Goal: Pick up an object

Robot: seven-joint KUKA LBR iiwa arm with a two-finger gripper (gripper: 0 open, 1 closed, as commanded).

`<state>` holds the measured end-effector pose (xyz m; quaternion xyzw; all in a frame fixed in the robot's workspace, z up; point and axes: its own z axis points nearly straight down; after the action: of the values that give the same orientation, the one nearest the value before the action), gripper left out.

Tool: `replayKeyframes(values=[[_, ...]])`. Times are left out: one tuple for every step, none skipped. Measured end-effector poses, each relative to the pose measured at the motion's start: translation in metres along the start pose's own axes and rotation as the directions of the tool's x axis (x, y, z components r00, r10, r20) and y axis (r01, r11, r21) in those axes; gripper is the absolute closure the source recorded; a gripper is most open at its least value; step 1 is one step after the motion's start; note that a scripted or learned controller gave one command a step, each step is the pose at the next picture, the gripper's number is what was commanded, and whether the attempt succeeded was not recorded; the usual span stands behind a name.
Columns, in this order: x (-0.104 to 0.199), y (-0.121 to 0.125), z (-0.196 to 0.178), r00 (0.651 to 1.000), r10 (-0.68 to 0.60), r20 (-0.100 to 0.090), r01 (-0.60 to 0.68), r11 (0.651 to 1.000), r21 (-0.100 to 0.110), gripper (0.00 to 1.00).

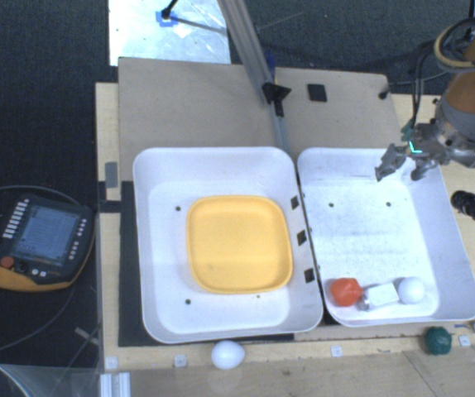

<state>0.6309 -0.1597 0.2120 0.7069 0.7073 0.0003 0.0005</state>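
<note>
My gripper [404, 167] hangs over the far right corner of the right bin [370, 222], its two dark fingers spread apart with nothing between them. At that bin's near edge lie a red-orange ball [344, 291], a small white block [379, 295] and a white ball [410, 289], close together in a row. They are well below the gripper in the view. The left bin [159, 222] holds a yellow square plate [239, 243].
A white egg-shaped object [227, 355] lies on the bench in front of the left bin. A dark green ball [438, 341] sits off the right bin's near corner. A teach pendant [37, 241] rests on the floor at left. A grey pole [246, 31] slants in at the back.
</note>
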Motion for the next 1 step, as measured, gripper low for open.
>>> replayKeyframes(values=[[0.0000,0.0000,0.0000,1.000,0.000,0.000,0.000,1.000,0.000,0.00]])
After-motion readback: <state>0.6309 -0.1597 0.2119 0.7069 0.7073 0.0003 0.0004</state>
